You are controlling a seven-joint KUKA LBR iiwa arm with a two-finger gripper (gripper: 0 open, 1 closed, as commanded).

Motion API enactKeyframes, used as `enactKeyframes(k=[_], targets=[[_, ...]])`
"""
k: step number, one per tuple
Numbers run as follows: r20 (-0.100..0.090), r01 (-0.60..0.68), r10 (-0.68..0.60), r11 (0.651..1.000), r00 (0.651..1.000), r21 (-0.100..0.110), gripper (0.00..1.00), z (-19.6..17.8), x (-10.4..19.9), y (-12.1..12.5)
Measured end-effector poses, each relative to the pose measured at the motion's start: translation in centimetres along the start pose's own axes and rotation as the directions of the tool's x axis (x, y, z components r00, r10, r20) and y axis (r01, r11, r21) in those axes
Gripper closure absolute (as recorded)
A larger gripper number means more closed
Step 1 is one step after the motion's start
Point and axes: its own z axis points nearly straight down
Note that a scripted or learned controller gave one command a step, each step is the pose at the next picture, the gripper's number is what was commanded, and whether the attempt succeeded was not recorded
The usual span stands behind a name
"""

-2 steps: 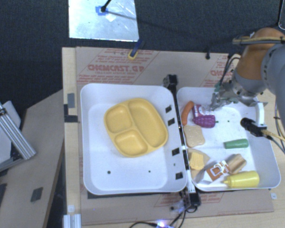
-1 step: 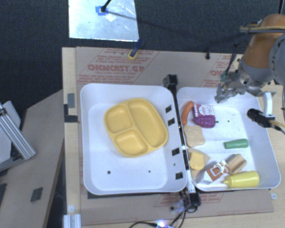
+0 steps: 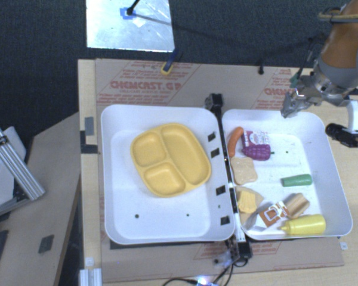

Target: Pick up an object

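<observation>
Several small toy foods lie in the right bin (image 3: pixel 340 177), all below the pincer (image 3: pixel 288 111) in the picture. The pincer hangs over the far rim of this bin, near its far right corner, and nothing is seen between its tips; whether it is released or clenched I cannot tell, because the tips are too small and blurred.

Nearest to the pincer, a little below and to its left, is the purple grape bunch (image 3: pixel 258 152), and the orange carrot (image 3: pixel 234 140) lies just beside it, further left. The green piece (image 3: pixel 296 180) lies lower, almost under the pincer and apart from the others, so I judge it the easiest to take. It looks light, stiff and smooth, probably plastic, so it may slip; I would take hold across its narrow middle. The yellow bottle (image 3: pixel 303 224) lies far below, near the front rim. The yellow tray (image 3: pixel 170 159) sits in the left bin (image 3: pixel 116 219), far to the left.
</observation>
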Motion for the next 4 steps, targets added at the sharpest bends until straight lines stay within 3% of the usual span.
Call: enactKeyframes(k=[1,3,4], targets=[[-0.001,0.000,0.000,1.000,1.000,0.004,1.00,-0.8,0.0,0.1],[-0.002,0.003,-0.003,1.000,1.000,0.008,1.00,0.5,9.8,-3.5],[-0.003,0.003,-0.003,1.000,1.000,0.007,1.00,-1.6,13.1,-5.9]])
